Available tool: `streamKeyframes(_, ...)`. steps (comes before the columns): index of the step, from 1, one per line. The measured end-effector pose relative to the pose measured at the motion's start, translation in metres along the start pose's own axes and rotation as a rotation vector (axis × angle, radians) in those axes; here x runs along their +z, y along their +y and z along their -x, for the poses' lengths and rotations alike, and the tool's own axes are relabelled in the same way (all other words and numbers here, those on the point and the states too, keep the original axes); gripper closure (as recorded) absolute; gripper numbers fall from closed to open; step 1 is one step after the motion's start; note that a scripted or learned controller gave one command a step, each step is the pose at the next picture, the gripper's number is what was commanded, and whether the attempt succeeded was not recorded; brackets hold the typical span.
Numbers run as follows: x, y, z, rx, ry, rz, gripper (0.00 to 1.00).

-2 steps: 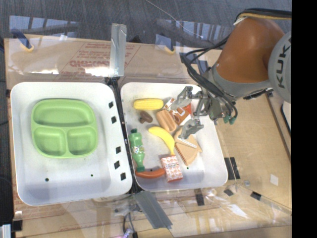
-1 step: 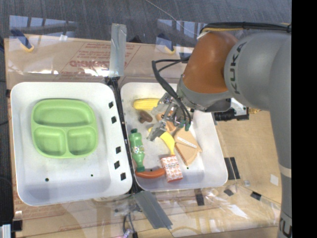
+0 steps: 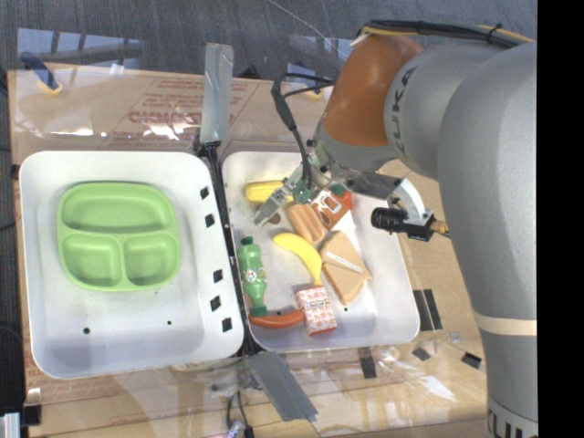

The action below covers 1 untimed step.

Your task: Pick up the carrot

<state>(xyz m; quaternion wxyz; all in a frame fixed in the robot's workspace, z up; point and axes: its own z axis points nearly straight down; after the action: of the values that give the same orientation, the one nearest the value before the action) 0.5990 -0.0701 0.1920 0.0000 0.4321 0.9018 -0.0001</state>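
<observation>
The carrot (image 3: 334,207) is a short orange piece with a green top, lying in the back half of the right bin (image 3: 394,292). It rests against an orange-brown bun-like piece (image 3: 306,224). My gripper (image 3: 290,203) hangs low over the bin just left of the carrot, between it and a yellow corn cob (image 3: 263,191). It looks open, with one grey finger (image 3: 269,213) pointing to the lower left. Nothing shows between the fingers. The wrist hides part of the carrot's top.
The right bin also holds a banana (image 3: 302,253), a bread slice (image 3: 345,269), a green bottle (image 3: 252,277), a red sausage (image 3: 276,318) and a red carton (image 3: 316,309). A green divided plate (image 3: 117,235) lies in the left bin (image 3: 41,336). The arm covers the right side.
</observation>
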Motion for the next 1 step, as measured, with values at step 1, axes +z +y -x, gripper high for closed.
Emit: streamKeyframes(1, 0.0451, 0.0019, 0.0333, 0.273, 0.001, -0.002, 0.00)
